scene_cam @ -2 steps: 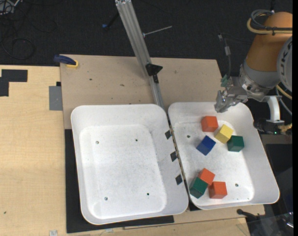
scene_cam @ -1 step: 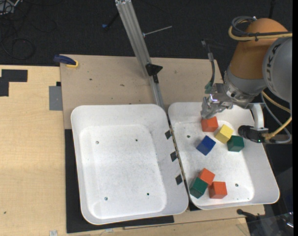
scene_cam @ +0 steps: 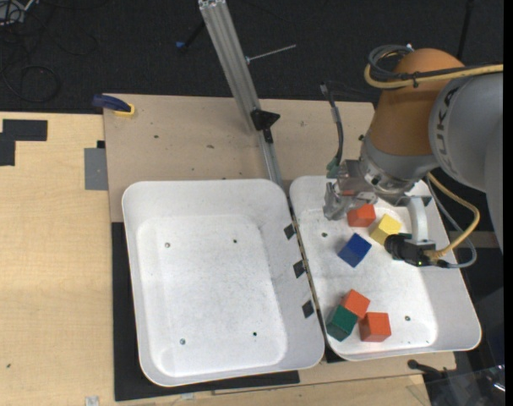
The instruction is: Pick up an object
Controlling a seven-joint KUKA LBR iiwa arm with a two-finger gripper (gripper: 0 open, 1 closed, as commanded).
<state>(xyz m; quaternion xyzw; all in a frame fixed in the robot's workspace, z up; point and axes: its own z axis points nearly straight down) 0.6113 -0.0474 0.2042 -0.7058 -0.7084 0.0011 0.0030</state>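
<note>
Several small blocks lie in the right bin [scene_cam: 433, 320]. At its far end are an orange-red block [scene_cam: 362, 216], a yellow block [scene_cam: 387, 227] beside it and a blue block [scene_cam: 354, 249] just in front. My gripper [scene_cam: 346, 203] hangs low over the bin's far end, right next to the orange-red block on its left side. Whether it touches that block cannot be made out. Near the bin's front edge sit another orange-red block [scene_cam: 356, 302], a green block [scene_cam: 341, 321] and a red block [scene_cam: 375, 326], close together.
The left bin [scene_cam: 155, 218] stands alongside, joined by black clips at the shared rim. A slanted aluminium bar [scene_cam: 239, 83] rises behind the bins. Cables [scene_cam: 446, 252] loop from the wrist over the right bin's right side.
</note>
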